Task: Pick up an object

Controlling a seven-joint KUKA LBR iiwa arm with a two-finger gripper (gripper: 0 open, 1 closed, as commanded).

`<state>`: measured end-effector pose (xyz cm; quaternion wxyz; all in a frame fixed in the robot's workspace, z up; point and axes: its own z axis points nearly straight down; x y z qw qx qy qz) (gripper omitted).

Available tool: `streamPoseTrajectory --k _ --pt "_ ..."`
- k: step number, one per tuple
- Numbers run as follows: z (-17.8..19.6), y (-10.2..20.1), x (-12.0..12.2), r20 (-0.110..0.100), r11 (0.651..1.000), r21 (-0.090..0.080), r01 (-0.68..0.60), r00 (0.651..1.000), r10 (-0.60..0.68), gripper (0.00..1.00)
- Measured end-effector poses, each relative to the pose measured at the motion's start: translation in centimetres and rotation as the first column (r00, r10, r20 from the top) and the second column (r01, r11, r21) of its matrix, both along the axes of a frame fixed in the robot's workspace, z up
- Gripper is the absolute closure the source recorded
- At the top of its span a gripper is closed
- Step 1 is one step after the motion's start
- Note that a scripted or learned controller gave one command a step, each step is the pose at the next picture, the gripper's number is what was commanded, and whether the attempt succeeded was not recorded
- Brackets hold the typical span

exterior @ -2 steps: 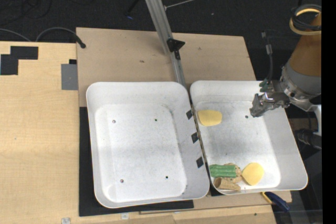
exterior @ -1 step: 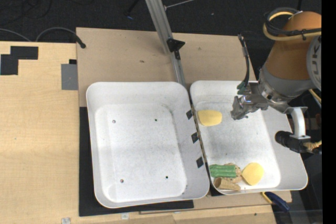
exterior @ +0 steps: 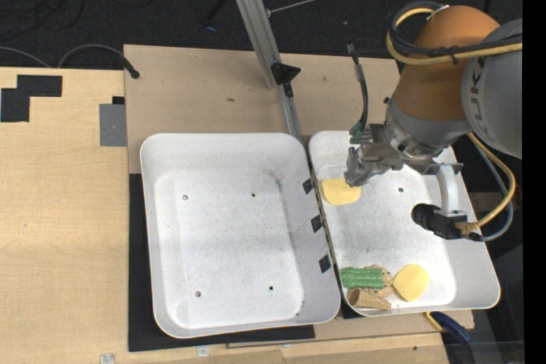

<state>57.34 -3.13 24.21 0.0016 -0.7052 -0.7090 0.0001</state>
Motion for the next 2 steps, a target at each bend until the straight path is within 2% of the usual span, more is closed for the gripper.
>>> streamPoseTrajectory --k 2 --pt "0.7 9.6 1.5 0.001 1.000 -0.001 0.001 1.000 -0.001 1.00"
